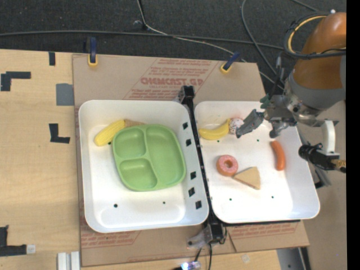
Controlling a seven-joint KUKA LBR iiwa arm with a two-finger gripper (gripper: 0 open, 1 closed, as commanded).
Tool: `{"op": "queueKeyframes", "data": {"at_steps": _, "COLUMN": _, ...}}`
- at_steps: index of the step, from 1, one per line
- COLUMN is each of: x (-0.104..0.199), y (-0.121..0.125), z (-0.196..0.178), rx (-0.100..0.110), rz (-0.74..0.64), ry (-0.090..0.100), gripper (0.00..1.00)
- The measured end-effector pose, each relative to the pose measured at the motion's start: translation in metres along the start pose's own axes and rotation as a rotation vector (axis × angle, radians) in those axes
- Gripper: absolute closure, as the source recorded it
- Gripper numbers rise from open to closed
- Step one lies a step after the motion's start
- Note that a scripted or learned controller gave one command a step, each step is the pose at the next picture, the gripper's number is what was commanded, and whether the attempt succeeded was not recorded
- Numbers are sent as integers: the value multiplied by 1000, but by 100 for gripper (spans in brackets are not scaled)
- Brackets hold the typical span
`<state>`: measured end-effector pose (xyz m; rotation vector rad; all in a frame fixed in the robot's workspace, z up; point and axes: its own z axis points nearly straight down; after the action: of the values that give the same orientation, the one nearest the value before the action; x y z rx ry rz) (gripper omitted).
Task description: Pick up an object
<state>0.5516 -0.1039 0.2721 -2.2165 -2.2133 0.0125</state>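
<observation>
The right bin (292, 207) holds a yellow banana (215, 131), a small white and pink piece (236, 122) at the banana's right tip, a pink donut (228, 165), a tan wedge (248, 177) and an orange sausage (278, 154). My gripper (261, 127) hangs over the bin's far part, to the right of the banana and above the sausage. It is open; the left finger (246, 125) is close to the white and pink piece, and nothing sits between the fingers.
In the left bin (90, 196) lie a green divided plate (149, 156) and a second banana (108, 132) at its upper left. A black divider (194, 151) joins the two bins. Cables run across the dark floor behind.
</observation>
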Motion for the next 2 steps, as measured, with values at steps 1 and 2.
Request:
{"op": "queueKeyframes", "data": {"at_steps": 1, "x": 0, "y": 2, "z": -6, "rx": -10, "rz": -2, "ry": -1, "gripper": 0}}
{"op": "queueKeyframes", "data": {"at_steps": 2, "x": 11, "y": 2, "z": 46, "rx": -6, "rz": -2, "ry": 0, "gripper": 0}}
